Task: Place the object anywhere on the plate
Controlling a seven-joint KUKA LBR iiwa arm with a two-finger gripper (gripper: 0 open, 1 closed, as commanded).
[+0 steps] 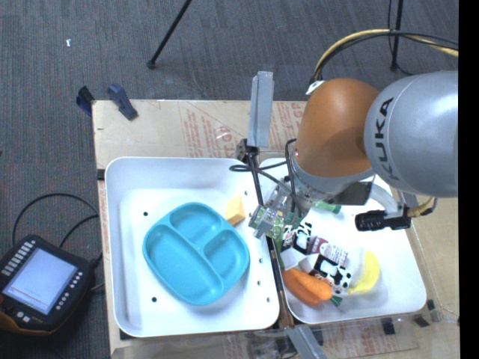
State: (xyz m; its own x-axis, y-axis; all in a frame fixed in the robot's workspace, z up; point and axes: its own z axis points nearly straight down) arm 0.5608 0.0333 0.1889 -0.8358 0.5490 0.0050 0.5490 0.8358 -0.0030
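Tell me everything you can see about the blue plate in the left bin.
The blue plate is a light blue, smooth, plastic-looking dish with rounded corners and raised ridges dividing it into three compartments, one large and two smaller. It lies flat and right side up on the floor of the left bin, turned at a slant to the bin's walls. Nothing rests in its compartments. A pale yellow wedge sits just off its upper right edge.

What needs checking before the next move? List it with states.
1. Plate flat in the left bin: ok.
2. Plate compartments free of objects: ok.
3. Cheese wedge off the plate, beside its rim: ok.
4. Carrot, banana and cow toy lie in the right bin: ok.
5. Object held in gripper: cannot tell.
6. Gripper over the plate: not ok, it sits above the divide between bins.
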